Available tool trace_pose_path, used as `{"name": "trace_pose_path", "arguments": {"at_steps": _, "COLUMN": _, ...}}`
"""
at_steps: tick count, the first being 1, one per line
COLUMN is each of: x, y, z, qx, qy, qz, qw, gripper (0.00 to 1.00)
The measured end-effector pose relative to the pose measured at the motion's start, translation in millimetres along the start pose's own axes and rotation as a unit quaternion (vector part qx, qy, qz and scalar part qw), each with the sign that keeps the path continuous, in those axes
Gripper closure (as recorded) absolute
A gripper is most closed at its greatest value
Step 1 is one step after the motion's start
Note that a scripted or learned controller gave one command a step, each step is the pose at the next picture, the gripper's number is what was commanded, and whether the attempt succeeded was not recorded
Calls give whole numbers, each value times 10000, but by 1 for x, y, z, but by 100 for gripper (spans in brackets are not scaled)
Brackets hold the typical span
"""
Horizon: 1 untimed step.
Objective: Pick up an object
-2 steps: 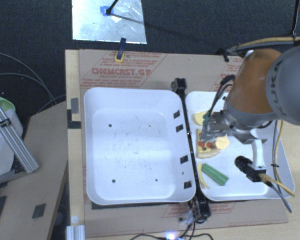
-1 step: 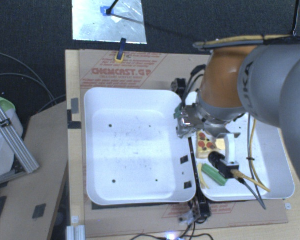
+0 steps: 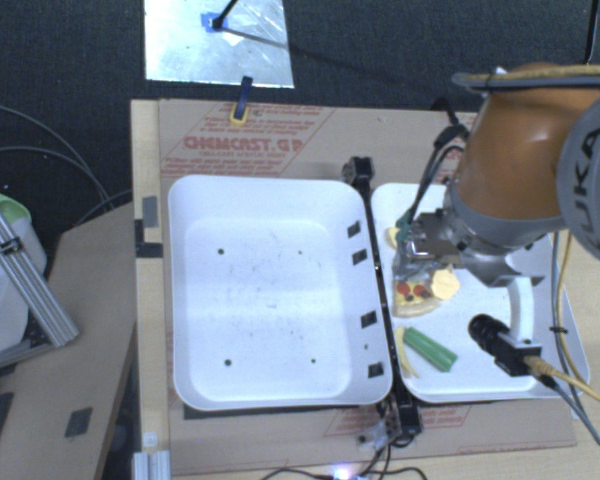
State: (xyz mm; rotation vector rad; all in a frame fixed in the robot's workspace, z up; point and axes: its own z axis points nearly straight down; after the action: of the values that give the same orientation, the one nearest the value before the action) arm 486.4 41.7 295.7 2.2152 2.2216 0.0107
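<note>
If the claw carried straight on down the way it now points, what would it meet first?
Most likely the pizza slice toy lying in the right bin: the claw hangs just above it, though depth is hard to judge from this slanted view.

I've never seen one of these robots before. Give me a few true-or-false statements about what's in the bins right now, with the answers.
1. The arm hangs over the right bin. True.
2. A green piece lies in the left bin. False: it lies in the right bin.
3. A pizza slice lies in the right bin. True.
4. The green piece rests on top of the pizza slice. False: it lies apart from it, nearer the bin's front edge.
5. The gripper is just above the pizza slice. True.
</note>
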Motion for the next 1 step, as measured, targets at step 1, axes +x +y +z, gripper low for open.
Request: {"name": "trace_pose_path", "arguments": {"at_steps": 1, "x": 26, "y": 3, "z": -145, "qx": -53, "qy": 13, "qz": -29, "qw": 10000, "gripper": 100}}
